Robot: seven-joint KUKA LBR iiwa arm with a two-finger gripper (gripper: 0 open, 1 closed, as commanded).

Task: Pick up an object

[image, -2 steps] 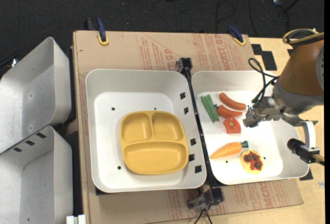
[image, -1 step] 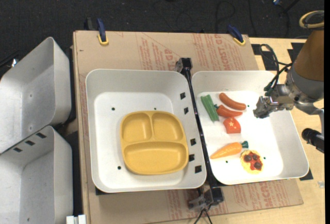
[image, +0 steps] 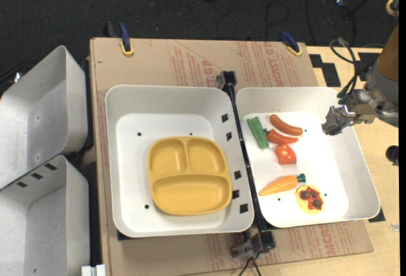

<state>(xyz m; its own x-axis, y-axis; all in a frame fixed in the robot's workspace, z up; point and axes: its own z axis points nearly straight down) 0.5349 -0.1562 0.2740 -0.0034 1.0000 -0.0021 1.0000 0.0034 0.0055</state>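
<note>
1. The gripper hangs over the right edge of the right bin. It reads as a dark blur, so whether the claw is spread or closed I cannot tell. Nothing is visibly in it.
2. The candidates for picking all lie in the right bin, left of the claw. A sausage is at the far side, with a red pepper just nearer and a green bean to their left, close by the bin's left wall.
3. A tomato piece sits mid-bin. A carrot lies nearer, and a small pizza slice is nearest of all.
4. My judgement: the arm is in approach with nothing chosen. The tomato piece or the carrot look the better targets, since each stands apart from its neighbours.
5. The sausage and pepper almost touch, so a descent there risks nudging one while closing on the other.
6. The items look like smooth, glossy plastic toys. The rounded ones may squirt from a pinch, so close across the carrot's thick middle.
7. The left bin holds a yellow divided tray, matte with three compartments and too wide and flat for an easy pinch.
</note>
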